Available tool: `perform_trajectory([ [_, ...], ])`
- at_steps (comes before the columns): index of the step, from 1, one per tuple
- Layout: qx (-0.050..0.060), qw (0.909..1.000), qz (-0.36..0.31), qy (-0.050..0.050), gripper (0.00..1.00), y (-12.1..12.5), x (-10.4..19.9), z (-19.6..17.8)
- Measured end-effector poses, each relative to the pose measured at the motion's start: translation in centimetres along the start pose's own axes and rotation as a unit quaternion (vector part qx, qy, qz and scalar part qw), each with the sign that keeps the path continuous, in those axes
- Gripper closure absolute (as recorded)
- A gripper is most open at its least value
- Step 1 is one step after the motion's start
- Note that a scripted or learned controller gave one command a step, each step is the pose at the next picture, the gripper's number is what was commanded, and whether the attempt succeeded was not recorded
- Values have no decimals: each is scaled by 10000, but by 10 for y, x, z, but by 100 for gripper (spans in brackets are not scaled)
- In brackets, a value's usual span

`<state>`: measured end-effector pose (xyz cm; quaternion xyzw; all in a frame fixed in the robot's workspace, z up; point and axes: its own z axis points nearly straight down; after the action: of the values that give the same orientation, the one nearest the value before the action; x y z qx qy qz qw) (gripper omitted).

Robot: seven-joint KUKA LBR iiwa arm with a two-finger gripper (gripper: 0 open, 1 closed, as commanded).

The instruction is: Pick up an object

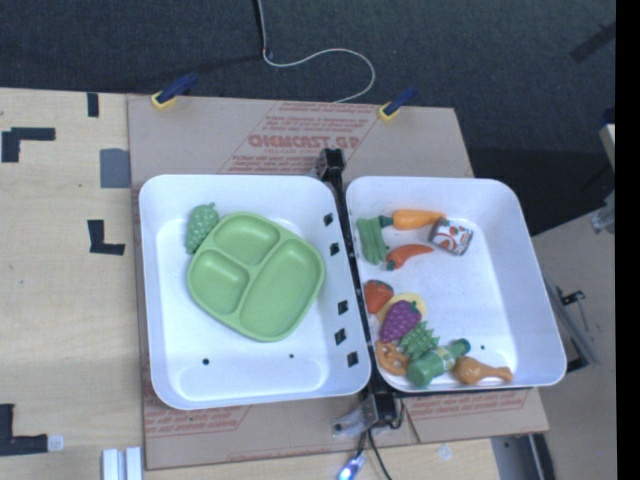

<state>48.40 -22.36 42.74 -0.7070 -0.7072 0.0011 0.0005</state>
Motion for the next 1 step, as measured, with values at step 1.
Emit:
perform_trajectory([
  [1,-5,10000,-2,-2,100,0,0,4],
])
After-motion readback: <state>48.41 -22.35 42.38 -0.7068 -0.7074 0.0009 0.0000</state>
